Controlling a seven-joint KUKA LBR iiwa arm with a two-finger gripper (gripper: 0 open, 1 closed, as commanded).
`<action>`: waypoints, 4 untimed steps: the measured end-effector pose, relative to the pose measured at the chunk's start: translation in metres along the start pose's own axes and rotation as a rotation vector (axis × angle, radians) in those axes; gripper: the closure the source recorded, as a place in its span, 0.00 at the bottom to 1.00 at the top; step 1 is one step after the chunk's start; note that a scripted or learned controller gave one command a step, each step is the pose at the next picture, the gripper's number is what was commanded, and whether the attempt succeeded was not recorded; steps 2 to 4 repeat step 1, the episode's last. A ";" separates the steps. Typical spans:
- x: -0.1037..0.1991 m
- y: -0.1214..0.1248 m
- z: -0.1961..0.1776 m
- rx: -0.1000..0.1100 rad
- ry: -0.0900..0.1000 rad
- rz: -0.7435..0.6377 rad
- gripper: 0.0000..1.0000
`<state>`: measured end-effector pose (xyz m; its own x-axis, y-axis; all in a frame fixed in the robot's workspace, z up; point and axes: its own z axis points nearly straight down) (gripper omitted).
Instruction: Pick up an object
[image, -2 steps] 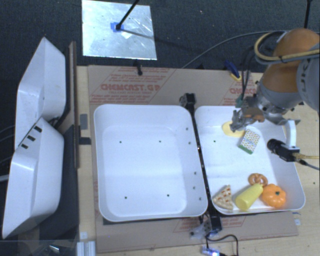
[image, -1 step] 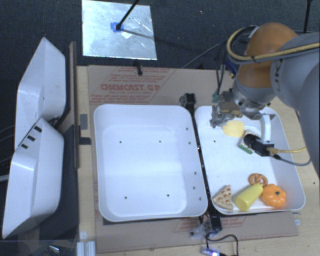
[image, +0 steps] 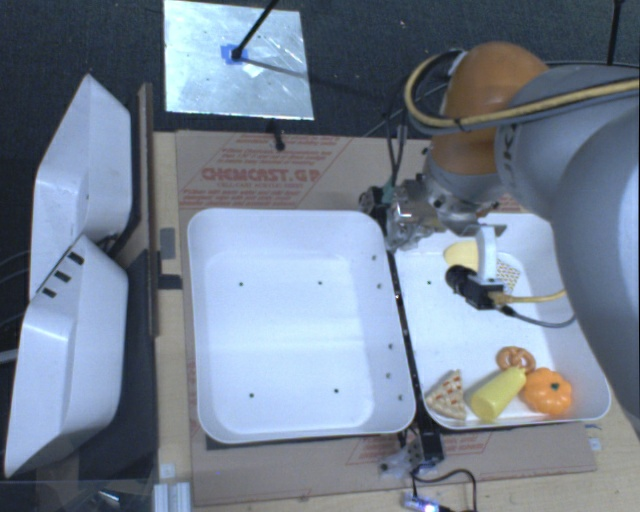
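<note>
The gripper (image: 405, 222) hangs over the far left corner of the right bin (image: 440, 330), beside the wall it shares with the left bin (image: 290, 330); whether it is clenched or released cannot be told. A pale yellow piece (image: 460, 253) lies near it. Along the near edge sit a pizza slice (image: 448, 394), a yellow bottle (image: 497, 392), a pretzel (image: 515, 357) and an orange pumpkin (image: 547, 391).

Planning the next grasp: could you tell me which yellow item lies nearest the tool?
The pale yellow piece beside the tool; the yellow bottle lies farther off, by the pumpkin.
</note>
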<state>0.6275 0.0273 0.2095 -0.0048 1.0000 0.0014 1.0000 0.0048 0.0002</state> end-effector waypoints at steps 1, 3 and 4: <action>0.054 0.018 -0.014 -0.001 0.000 0.001 1.00; 0.054 0.018 -0.014 -0.001 0.000 0.001 1.00; 0.054 0.018 -0.014 -0.001 0.000 0.001 1.00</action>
